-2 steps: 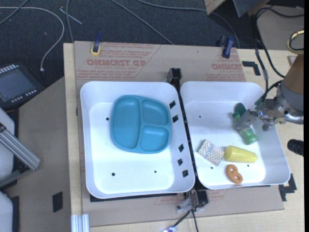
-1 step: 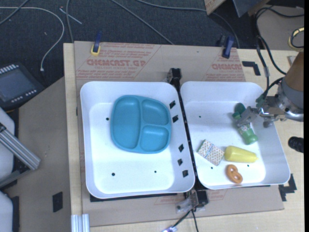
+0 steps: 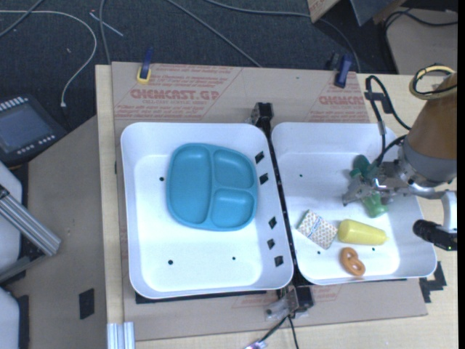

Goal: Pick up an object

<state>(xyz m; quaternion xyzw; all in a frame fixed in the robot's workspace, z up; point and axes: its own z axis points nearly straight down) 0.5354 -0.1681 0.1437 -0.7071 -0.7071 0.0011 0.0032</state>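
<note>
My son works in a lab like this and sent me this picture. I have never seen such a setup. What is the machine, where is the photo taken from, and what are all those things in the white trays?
The photo comes from one fixed camera above the bench, looking down at a slant. The machine is a robot arm with an orange band reaching in from the right; at its end is a two-finger metal gripper lowered into the right white bin. It sits right at a green toy-like object, but the view does not show whether it actually grips it. Also in that bin lie a yellow oblong plastic piece, a small patterned white packet and an orange-brown pretzel-shaped item. The left white bin holds a blue divided plastic plate. The arm's job is to pick up an object.
</note>
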